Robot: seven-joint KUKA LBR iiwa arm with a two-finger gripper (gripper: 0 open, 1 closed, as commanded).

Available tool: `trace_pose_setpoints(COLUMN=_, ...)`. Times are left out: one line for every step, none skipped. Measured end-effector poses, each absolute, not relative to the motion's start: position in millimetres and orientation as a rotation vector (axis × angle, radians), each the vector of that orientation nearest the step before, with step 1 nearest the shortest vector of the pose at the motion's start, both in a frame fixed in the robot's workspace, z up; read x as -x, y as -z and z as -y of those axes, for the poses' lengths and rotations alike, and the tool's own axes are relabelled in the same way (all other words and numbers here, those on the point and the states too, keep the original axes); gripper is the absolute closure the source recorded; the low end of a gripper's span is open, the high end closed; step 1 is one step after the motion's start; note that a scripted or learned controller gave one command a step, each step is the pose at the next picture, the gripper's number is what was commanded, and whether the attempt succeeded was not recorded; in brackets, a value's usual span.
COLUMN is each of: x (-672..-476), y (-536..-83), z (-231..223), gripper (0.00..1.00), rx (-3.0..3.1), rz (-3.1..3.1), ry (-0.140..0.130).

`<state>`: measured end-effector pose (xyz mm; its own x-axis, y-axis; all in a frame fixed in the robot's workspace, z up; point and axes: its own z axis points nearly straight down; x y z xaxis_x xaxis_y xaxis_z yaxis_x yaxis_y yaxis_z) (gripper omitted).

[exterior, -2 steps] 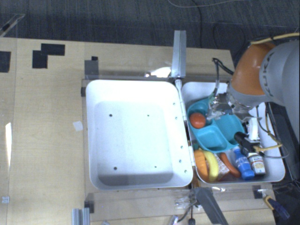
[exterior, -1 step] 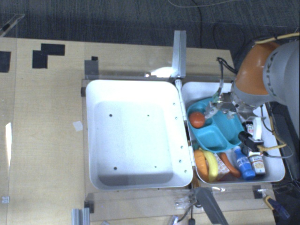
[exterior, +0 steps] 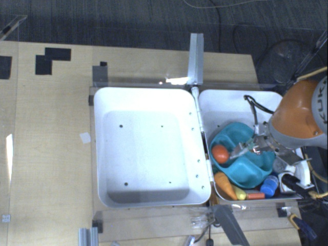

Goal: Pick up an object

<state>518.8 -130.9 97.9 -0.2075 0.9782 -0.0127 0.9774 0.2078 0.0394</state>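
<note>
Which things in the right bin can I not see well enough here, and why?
The right bin, far right part: camera view, hidden under the arm.
The teal thing: the gripper covers part of it; cloth or bowl, unclear.
Whether the gripper touches it: the slanted view does not settle this.
The blue thing and the orange thing at the front wall: too small to name.

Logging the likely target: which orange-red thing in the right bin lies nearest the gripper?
The round red-orange ball, against the teal bowl beside the gripper; the elongated orange piece lies farther off.
</note>
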Motion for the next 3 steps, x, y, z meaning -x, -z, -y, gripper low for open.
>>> trace_pose_setpoints(x=-548.6, y=-96.1, z=111.1, gripper=0.00, rx=-1.998, rz=-2.387, ry=-0.019)
trace_pose_setpoints(x=-552.7, y=-110.3, z=104.7, gripper=1.00, rx=-1.990, rz=-2.397, ry=-0.038)
trace_pose_setpoints(x=-558.7, y=-102.4, z=119.0, gripper=1.00, rx=-2.138, rz=-2.265, ry=-0.048)
